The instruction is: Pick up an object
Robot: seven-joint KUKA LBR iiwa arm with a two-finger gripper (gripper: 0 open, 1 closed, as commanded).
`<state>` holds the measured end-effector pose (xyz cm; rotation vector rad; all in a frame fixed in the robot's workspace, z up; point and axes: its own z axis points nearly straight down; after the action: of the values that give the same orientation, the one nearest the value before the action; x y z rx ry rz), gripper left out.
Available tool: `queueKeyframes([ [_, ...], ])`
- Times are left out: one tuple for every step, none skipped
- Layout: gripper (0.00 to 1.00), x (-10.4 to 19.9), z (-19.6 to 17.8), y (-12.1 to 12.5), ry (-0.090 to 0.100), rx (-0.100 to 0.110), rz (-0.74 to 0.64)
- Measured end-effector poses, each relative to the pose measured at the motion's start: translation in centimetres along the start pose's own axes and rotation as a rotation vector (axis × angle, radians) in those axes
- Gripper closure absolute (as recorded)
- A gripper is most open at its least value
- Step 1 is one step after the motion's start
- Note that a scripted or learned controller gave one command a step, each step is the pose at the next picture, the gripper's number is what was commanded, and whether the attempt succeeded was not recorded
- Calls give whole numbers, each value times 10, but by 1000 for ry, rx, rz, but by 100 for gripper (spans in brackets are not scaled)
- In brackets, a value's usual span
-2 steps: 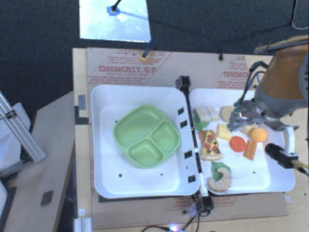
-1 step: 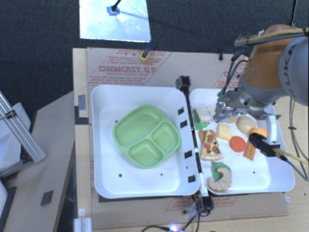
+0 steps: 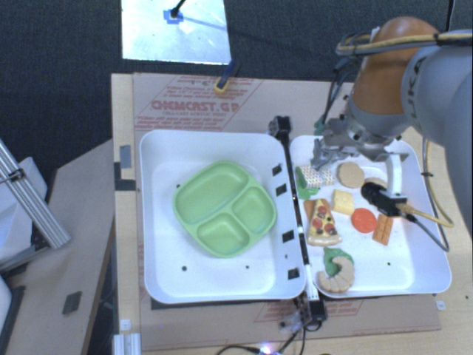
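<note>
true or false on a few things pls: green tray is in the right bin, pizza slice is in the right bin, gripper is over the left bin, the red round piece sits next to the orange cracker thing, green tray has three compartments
1. The green tray is in the right bin. False: it lies in the left bin.
2. The pizza slice is in the right bin. True.
3. The gripper is over the left bin. False: it is over the far left corner of the right bin, above a white speckled piece.
4. The red round piece sits next to the orange cracker. True: the cracker lies just to its right in the camera view.
5. The green tray has three compartments. True.
</note>
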<state>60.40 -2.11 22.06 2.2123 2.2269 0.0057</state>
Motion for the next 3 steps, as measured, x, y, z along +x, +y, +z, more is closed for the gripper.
queueKeyframes([
  [100,40,-1,29,1,0,-1],
  [100,54,-14,58,1,0,1],
  [100,56,4,52,-1,2,2],
])
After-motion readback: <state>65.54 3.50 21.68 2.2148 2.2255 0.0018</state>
